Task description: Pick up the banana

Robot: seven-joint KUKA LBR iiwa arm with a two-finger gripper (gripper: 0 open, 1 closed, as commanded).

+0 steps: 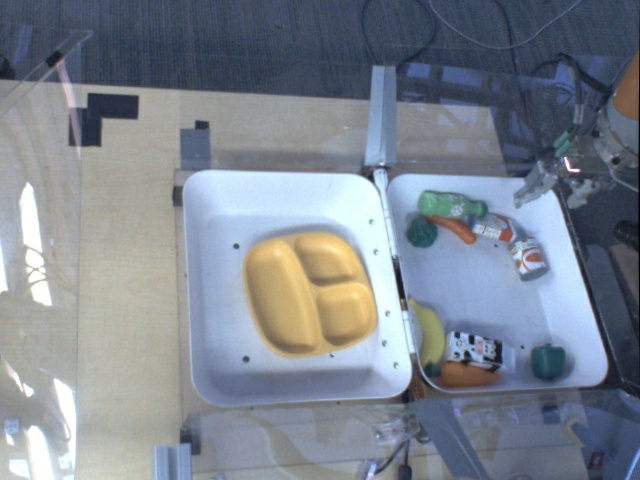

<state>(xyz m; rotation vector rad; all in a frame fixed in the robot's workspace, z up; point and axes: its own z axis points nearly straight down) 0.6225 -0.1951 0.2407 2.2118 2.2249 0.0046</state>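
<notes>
The yellow banana [430, 334] lies in the right bin [575, 268], against its left wall near the front corner. A black-and-white box [473, 348] and an orange carrot-like piece [468, 374] lie just to its right. My gripper [555, 184] hangs over the far right corner of the same bin, well away from the banana. Its two fingers stand apart, open, with nothing between them.
The right bin also holds a green bottle [451, 205], a dark green lump [421, 233], a carrot [458, 231], a small can [528, 258] and a green pepper [547, 361]. A yellow divided plate [310, 291] sits in the left bin [215, 268].
</notes>
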